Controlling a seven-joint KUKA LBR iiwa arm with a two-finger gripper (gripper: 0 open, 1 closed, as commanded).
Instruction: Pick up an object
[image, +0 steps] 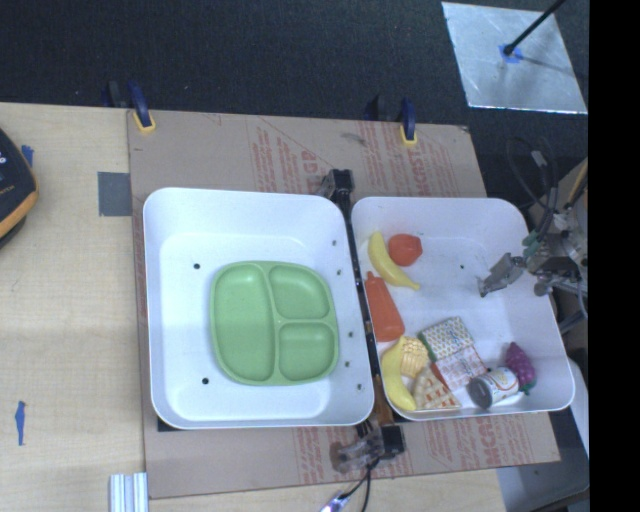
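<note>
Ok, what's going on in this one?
A robot arm reaches in from the right, its end effector low over the right bin, at a bare patch near the right wall. It holds nothing visible. The toys lie untouched: a banana and tomato toward the back, an orange piece by the left wall, and a cluster at the front with a can and grapes. The left bin holds a green tray.

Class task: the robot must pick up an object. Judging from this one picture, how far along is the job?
Done: nothing lifted; the banana, the orange carrot and the purple grapes lie in the right bin. In hand: the claw hangs at that bin's right side, no object between its fingers. Left: descend, grasp and lift one.
</note>
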